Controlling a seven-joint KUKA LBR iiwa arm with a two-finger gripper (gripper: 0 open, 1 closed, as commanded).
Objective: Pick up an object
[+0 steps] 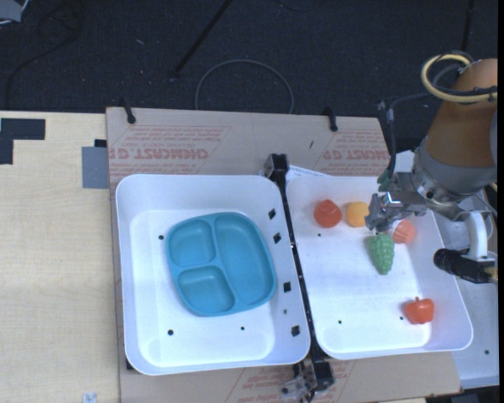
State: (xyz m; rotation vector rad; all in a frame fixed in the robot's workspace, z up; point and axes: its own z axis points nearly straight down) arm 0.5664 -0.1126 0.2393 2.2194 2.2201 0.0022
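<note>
Arm (pixel 458 133) comes in from the right, wrist angled down-left over the right bin (pixel 353 342). Pincer (pixel 385 218) sits low by the bin's upper middle; can't tell if it's released or clenched, tips blur into the metal.

Yellow-orange piece (pixel 356 214) just left of the pincer, red-orange fruit (pixel 327 213) beyond it. Green toy (pixel 381 253) just below. Pinkish item (pixel 404 232) just right, partly hidden by the pincer. Red fruit (pixel 418 310) well below-right, near the bin wall.

Open floor below-left. Left bin (pixel 139 326), far left, holds a blue divided plate (pixel 220 263).
</note>
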